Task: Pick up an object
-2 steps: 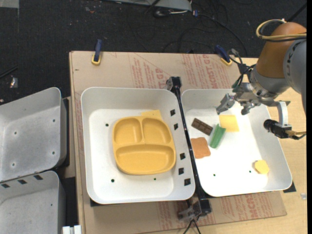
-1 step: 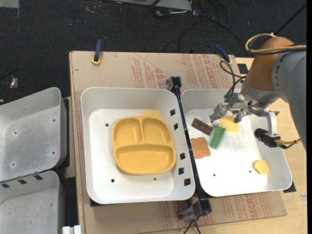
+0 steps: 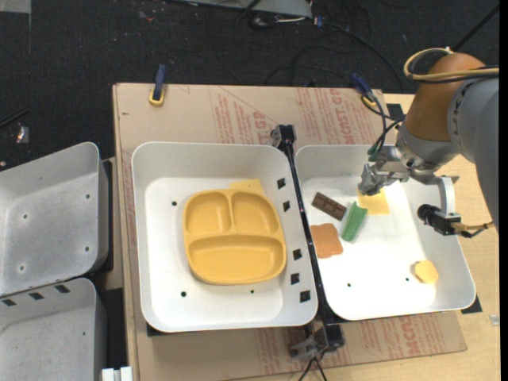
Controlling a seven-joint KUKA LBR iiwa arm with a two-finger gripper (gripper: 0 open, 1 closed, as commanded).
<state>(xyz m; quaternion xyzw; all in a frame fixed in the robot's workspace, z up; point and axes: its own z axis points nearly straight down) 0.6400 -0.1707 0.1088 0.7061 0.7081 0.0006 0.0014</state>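
Observation:
My gripper [image 3: 371, 187] reaches down into the right bin [image 3: 452, 272], right at the upper left edge of a pale yellow block [image 3: 377, 204]. A green stick [image 3: 353, 223] lies just below and left of that block. A brown bar [image 3: 329, 205] rests to the left, and an orange-brown flat piece [image 3: 326, 240] sits near the bin's left wall. A small yellow lump [image 3: 426, 272] lies toward the front right corner. Nothing is visibly held between the fingers.
The left bin [image 3: 151, 213] holds a yellow divided tray [image 3: 235, 237]. A black divider [image 3: 300, 213] runs between the bins. Both bins stand on a cardboard sheet [image 3: 206, 109]. Grey metal panels [image 3: 48, 213] lie at the far left.

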